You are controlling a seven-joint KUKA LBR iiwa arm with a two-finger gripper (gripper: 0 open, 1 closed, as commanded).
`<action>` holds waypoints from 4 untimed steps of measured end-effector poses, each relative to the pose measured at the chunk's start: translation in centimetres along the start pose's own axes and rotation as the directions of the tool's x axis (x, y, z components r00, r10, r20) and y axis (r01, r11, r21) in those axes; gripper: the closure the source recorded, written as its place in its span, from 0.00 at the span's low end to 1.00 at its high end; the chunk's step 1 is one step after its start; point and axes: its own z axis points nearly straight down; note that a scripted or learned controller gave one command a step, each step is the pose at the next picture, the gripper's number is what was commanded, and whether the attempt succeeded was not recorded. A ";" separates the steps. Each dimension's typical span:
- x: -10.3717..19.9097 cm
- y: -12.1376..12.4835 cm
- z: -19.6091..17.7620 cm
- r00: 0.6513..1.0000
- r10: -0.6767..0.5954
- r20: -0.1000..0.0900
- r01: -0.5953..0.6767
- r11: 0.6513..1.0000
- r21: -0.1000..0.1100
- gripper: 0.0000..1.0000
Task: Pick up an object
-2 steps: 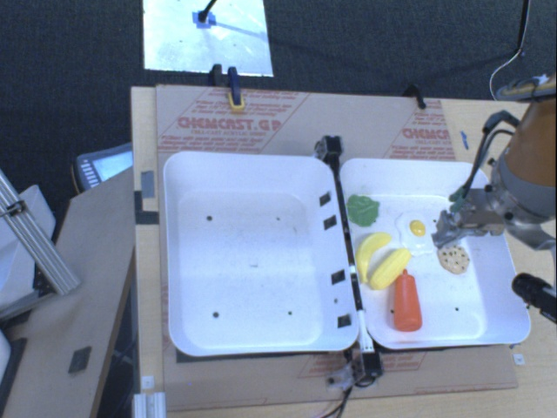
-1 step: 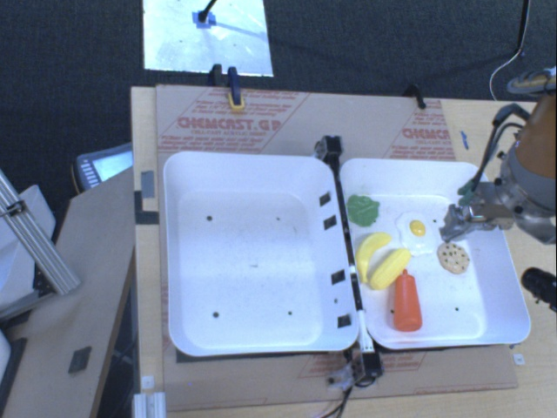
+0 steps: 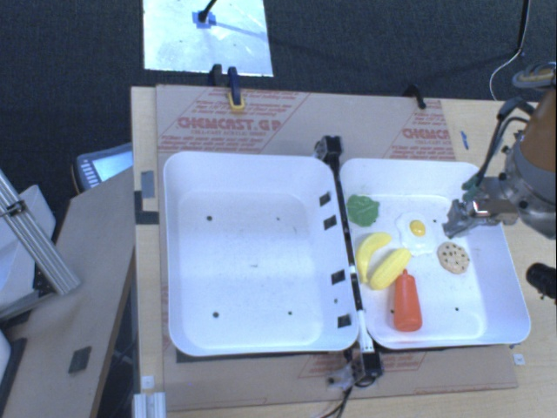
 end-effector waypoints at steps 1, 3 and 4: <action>0.0 0.1 -1.1 1.000 -0.004 0.000 0.004 1.000 -0.003 1.00; 0.0 0.3 -3.2 1.000 -0.012 0.002 0.012 1.000 -0.008 1.00; -2.9 -0.3 -2.1 1.000 0.012 0.000 -0.012 1.000 0.007 1.00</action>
